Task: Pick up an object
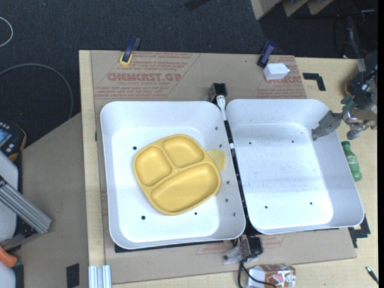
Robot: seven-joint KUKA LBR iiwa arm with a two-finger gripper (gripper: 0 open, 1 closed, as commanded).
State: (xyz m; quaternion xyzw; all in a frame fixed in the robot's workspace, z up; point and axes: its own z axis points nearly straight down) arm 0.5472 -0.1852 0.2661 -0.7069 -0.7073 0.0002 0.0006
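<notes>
Tray (176,173), yellow and three-sectioned, lying flat in left bin (114,131). Gripper (336,125) parked at right bin's (282,215) far right rim, well apart from it; jaw state impossible to tell. Should cross the divider, drop onto a raised rim or partition, not a flat well. Green marker (351,161) beside right bin, out of the path.

Plain yellow divided plate (176,173); white bins (114,125), faintly speckled; tan bench (180,71), red lettering, possibly "Chemcast".
</notes>
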